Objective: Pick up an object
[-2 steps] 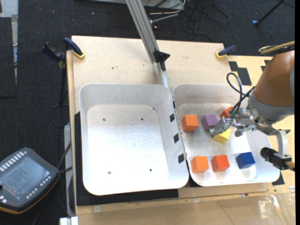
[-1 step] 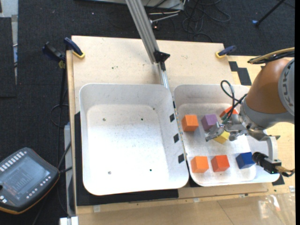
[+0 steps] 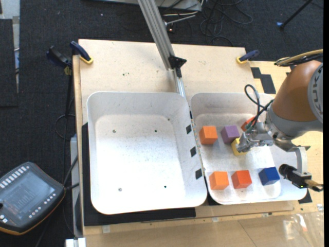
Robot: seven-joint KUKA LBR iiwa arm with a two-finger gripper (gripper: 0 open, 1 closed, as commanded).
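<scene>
Camera view: you see the gripper (image 3: 245,142) low in the right bin (image 3: 205,104), over a yellow object (image 3: 236,148).

You can't tell how the tool stands; wrist hides it. Yellow object sits just beside the purple cube (image 3: 230,133), an orange cube (image 3: 208,135) left of that. Something red (image 3: 249,123) peeks out behind the wrist. Front row, left to right: orange block (image 3: 219,180), red-orange cube (image 3: 241,179), blue cube (image 3: 269,176). Left bin (image 3: 97,104) alongside. Pendant (image 3: 25,197) lies bottom-left.

Claw (image 3: 245,143) over yellow block (image 3: 236,147)
</scene>
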